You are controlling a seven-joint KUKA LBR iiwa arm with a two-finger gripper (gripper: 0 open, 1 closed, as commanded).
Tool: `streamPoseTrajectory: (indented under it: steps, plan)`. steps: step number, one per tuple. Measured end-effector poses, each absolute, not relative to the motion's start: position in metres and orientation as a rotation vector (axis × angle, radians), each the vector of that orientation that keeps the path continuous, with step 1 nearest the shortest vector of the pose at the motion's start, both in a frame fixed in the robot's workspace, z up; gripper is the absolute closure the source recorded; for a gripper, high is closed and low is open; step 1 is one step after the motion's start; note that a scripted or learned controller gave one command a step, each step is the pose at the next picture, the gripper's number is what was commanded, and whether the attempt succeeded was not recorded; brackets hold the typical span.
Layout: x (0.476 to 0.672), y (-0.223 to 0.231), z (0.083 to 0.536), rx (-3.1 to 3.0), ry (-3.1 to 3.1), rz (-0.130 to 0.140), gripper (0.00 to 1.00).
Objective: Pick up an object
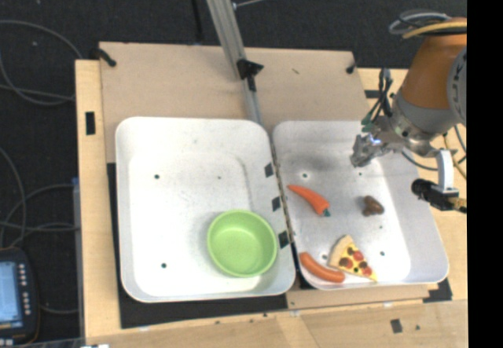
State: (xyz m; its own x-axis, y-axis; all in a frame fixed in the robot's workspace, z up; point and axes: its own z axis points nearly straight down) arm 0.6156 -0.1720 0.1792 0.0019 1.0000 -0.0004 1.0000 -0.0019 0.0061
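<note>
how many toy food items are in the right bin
4: a carrot near the bin's left wall, a small brown piece right of it, a pizza slice at the front edge, and a hot dog touching the slice's left side.

The bench [181, 83] is a pale brown board with a dark floor around it; two shallow white bins sit directly on it, side by side and touching along their inner edges; the left bin [157, 158] lies beside the right bin [409, 252]; a slanted metal rail [224, 16] rises from the bench's far middle.
</note>
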Motion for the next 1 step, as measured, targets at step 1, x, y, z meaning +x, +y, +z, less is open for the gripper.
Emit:
streamPoseTrajectory:
  steps: [1]
  plan:
    - [0.609, -0.1784, 0.2375, 2.221, 2.213, 0.006, 1.0]
